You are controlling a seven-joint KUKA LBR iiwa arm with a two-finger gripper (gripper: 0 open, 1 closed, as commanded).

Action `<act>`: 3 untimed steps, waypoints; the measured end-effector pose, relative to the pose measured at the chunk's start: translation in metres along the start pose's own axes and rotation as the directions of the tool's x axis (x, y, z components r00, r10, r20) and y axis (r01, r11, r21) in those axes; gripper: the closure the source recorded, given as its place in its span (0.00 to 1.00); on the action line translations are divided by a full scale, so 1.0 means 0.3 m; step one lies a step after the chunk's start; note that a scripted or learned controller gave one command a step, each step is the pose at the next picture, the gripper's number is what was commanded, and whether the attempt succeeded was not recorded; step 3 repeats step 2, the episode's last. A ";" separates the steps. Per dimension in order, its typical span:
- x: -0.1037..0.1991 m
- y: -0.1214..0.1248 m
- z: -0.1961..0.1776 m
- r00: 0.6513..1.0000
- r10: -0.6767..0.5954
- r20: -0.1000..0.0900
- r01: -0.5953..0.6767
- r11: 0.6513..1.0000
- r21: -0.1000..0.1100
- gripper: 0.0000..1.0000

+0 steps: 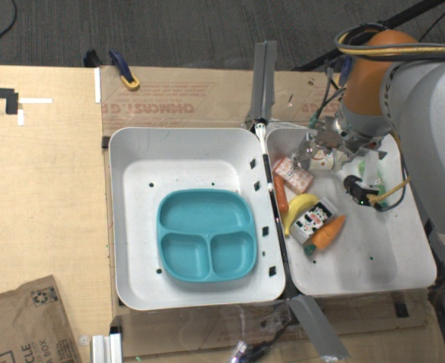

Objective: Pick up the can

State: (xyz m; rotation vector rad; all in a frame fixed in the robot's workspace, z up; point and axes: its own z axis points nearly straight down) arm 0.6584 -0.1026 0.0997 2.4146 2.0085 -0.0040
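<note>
The gripper (318, 147) was seen lowered at the far end of the right bin (389, 274), its grip impossible to judge, while the can (313, 220) lay unlifted beside a banana (299, 205) and a carrot (328, 234).

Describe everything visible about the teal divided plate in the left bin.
The teal divided plate looks like smooth moulded plastic, a rounded rectangle with a raised rim. It has three compartments: one wide one along the far side and two smaller ones along the near side. It lies flat, right side up, slightly rotated, on the floor of the left bin, near its middle. Nothing lies in it and nothing else touches it.
</note>
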 end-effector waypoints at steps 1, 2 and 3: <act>-0.004 0.000 -0.032 1.000 -0.001 0.002 0.001 1.000 0.001 1.00; 0.091 -0.190 -0.304 0.999 0.034 -0.001 -0.034 0.999 0.002 1.00; 0.091 -0.190 -0.304 0.999 0.034 -0.001 -0.034 0.999 0.002 1.00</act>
